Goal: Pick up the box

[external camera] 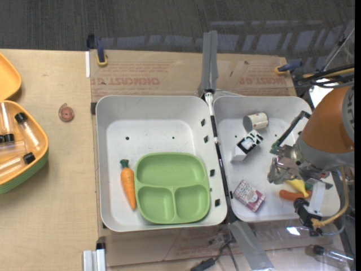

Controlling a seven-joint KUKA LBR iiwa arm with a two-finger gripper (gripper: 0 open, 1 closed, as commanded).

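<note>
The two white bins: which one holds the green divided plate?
The left white bin holds the green three-compartment plate, beside an orange toy carrot. The right white bin holds small items instead.

floor: dark grey carpet [169, 10] | bench: cardboard sheet [169, 72] | left: light wooden table [51, 208]

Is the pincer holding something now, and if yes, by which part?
It cannot be told. The pincer hangs over the right bin, beside the small box, which lies flat on the bin floor.
</note>
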